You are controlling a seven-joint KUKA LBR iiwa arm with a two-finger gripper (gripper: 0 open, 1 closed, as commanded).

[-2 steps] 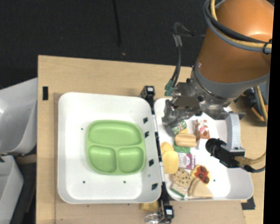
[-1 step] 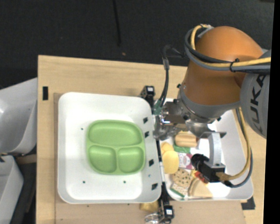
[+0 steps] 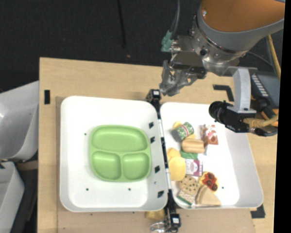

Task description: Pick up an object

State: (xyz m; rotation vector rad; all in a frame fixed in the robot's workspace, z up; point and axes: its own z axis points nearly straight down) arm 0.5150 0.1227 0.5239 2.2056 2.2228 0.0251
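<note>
Gripper [image 3: 175, 86] hangs above the upper edge of the two bins at upper centre, and I cannot tell how it is set, while I see the toy foods [image 3: 192, 165] clustered along the left side of the right bin [image 3: 240, 167].

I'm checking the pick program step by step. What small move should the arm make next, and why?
Probably bring the gripper toward the camera and down over the right bin. It hangs above the bench near the bins' far edge, holding nothing, while the toy food lies piled along that bin's left side. The green tray sits alone in the left bin.
</note>
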